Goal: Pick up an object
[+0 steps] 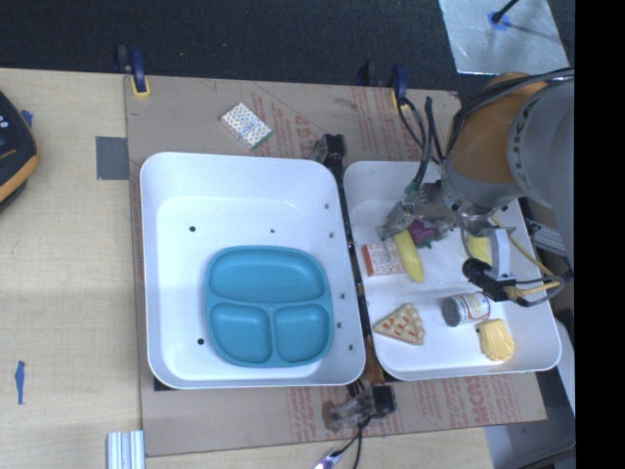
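Tool (418, 225) low in right bin (547, 360), near far-left corner, over yellow banana (409, 258) and purple piece (423, 232). Tool opening: cannot tell. Risk: crowded items; you may pinch two or nudge banana aside. Watch for empty lift.

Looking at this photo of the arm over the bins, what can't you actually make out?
- Gripper: the arm's bulk covers it in the camera view.
- Purple thing beside the yellow piece: mostly hidden under the wrist.
- Small jar: label too small to read.
- Right bin: far corner hidden by the arm.
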Available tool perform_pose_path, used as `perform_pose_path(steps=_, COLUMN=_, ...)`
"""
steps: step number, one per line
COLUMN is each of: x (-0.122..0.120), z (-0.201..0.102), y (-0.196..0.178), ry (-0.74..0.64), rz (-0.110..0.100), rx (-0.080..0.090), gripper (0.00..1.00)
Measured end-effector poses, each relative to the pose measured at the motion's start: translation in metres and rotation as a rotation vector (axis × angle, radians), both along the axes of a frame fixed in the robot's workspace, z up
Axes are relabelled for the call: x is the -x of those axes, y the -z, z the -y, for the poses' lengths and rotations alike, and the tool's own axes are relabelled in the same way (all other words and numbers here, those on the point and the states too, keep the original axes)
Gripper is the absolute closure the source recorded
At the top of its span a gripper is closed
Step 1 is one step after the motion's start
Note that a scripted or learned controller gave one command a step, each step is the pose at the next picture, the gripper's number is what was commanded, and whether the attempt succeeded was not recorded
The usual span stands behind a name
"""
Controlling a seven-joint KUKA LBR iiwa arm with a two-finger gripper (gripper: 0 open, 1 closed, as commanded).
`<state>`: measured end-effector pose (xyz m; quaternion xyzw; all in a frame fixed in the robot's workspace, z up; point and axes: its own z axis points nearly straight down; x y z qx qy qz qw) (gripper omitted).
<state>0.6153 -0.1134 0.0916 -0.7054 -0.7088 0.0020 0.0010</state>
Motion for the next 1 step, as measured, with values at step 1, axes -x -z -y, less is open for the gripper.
perform_pose_path(steps=1, x=-0.0021, z=0.0017, y=-0.0132, ry=-0.002, rz=0.005, rx=0.003, gripper=1.0)
